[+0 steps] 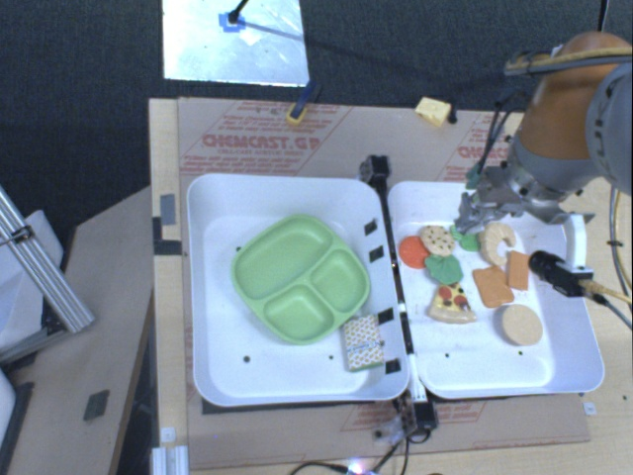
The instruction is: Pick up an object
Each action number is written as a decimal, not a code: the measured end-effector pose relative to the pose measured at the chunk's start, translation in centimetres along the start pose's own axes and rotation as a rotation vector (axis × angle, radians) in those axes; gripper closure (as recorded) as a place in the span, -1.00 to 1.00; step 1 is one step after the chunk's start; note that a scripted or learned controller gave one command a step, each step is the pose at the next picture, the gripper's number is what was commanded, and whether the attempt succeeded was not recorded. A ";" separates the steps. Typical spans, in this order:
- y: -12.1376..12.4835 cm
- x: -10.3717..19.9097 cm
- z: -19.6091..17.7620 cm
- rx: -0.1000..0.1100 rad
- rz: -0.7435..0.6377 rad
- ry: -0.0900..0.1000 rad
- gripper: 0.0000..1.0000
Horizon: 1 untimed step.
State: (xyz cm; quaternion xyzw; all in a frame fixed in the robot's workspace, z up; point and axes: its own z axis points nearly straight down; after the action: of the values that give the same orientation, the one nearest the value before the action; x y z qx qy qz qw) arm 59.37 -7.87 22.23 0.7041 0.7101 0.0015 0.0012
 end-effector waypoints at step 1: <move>3.4 3.5 0.0 0.000 0.000 0.001 1.00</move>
State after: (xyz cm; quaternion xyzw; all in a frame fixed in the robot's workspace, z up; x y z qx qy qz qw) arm 62.77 -4.32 22.26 0.7040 0.7102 0.0020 0.0008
